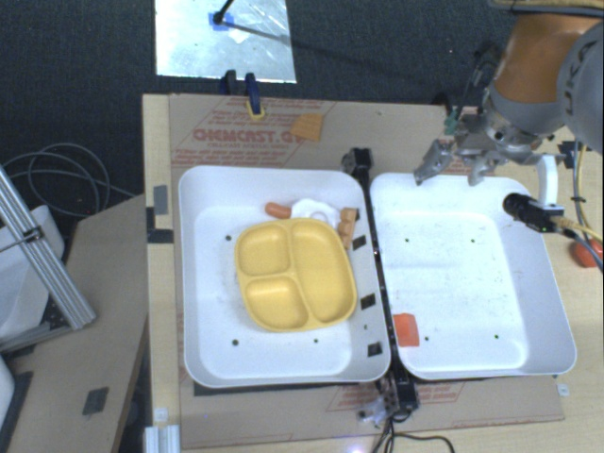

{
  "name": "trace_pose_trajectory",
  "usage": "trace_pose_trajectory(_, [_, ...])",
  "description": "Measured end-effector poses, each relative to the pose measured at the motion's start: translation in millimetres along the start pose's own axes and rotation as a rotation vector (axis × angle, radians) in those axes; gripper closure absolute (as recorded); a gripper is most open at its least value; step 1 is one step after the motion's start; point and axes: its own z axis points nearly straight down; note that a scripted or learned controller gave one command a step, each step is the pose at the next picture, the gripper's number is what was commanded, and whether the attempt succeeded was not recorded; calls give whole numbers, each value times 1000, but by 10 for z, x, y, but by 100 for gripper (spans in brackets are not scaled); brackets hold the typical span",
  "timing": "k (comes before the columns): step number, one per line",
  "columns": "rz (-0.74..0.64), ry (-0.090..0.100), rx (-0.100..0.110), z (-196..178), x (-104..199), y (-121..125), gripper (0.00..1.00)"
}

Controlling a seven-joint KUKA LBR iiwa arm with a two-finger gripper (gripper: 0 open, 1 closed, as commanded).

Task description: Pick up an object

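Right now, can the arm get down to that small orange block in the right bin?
Probably yes. The orange block lies alone by the right bin's near-left corner, nothing on it. The end effector hangs above the far rim, with bare bin floor between. The left wall sits close, though.

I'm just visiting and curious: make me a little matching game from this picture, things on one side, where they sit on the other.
Things:
1. yellow divided tray
2. orange block
3. hand
4. small orange sausage-shaped piece

Places:
A. above the far edge of the right bin
B. near the front left corner of the right bin
C. middle of the left bin
D. just behind the yellow tray, in the left bin

Pairs: 1-C, 2-B, 3-A, 4-D
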Motion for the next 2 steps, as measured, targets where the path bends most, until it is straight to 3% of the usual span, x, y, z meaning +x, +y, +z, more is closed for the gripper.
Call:
trace_pose_trajectory(1, [-3,0,-4,-113,3,9,100])
trace_pose_trajectory(2, [7,-8,-19,-2590,-874,-496,100])
